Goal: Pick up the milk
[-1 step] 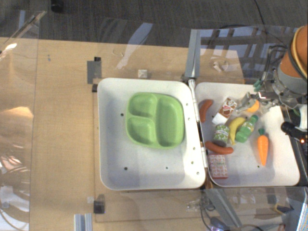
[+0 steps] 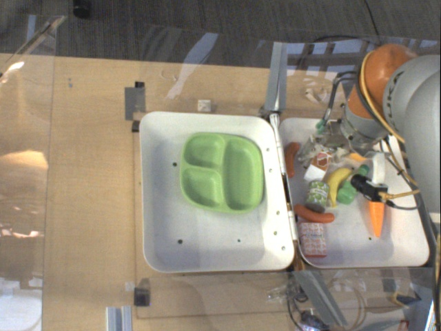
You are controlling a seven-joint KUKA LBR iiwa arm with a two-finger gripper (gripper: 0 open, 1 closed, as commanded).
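Observation:
The milk [image 2: 321, 161] looks like a small white carton with a red patch, lying in the upper left part of the right bin [image 2: 406, 250]. My gripper [image 2: 329, 145] hangs right over it, coming down from the grey arm with its orange band [image 2: 379, 71] at the upper right. The gripper's body hides the carton's upper side, and I cannot tell whether it touches the carton.
Crowded round the milk are a red sausage [image 2: 292, 158], a banana [image 2: 337, 185], a green can [image 2: 317, 193], a second sausage [image 2: 315, 216], a red patterned box [image 2: 312, 238] and a carrot [image 2: 376, 216]. The left bin [image 2: 162, 247] holds a green divided plate [image 2: 222, 173].

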